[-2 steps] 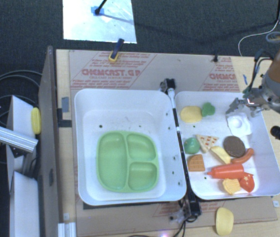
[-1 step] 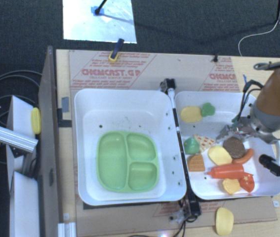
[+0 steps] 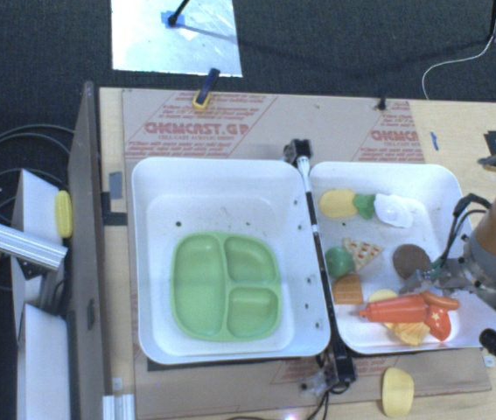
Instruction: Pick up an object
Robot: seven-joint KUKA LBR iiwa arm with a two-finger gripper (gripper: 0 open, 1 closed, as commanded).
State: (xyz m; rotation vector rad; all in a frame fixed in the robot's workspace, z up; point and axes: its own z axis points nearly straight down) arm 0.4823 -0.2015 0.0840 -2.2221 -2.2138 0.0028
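Objects for picking lay in the right-hand bin, while the left-hand bin held a green divided tray resting flat near its middle. Outside the bins, at the far left, a yellow piece sat on the bench's edge. Just right of the divider, a yellow lemon-like toy lay at the top of the right bin with a green piece touching it and a white crumpled item just beside that. Below them were a green rounded toy and a waffle-patterned wedge, then an orange-brown block near the divider. Further right a brown round object sat near the arm's end. Along the bottom lay a long orange carrot-like toy, over a yellow piece, with a red item at its right end. The gripper reached in from the right, low over the bin between the brown object and the carrot; whether it was open or closed could not be told, and nothing was plainly seen in its grasp. On the bench below the right bin sat another yellow block
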